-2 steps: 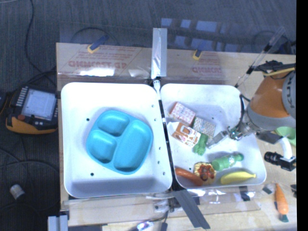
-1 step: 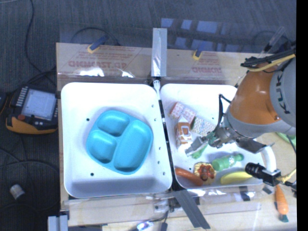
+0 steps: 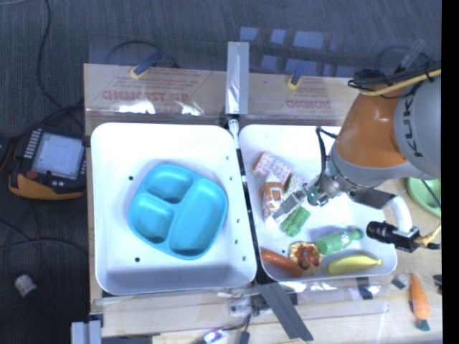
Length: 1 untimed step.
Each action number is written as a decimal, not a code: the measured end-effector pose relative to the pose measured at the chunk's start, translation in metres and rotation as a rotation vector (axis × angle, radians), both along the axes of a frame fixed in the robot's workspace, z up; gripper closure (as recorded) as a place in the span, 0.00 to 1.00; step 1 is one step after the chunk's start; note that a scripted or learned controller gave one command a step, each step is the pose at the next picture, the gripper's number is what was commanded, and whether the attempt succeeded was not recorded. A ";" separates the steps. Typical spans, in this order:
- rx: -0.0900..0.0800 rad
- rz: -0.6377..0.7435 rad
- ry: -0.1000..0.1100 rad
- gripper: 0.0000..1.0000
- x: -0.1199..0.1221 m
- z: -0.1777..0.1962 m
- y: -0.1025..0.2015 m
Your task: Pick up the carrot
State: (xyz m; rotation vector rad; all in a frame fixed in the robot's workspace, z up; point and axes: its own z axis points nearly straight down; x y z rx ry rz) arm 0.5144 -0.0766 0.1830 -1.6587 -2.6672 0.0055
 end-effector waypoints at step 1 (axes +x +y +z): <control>0.001 0.296 -0.003 0.00 -0.031 0.022 0.000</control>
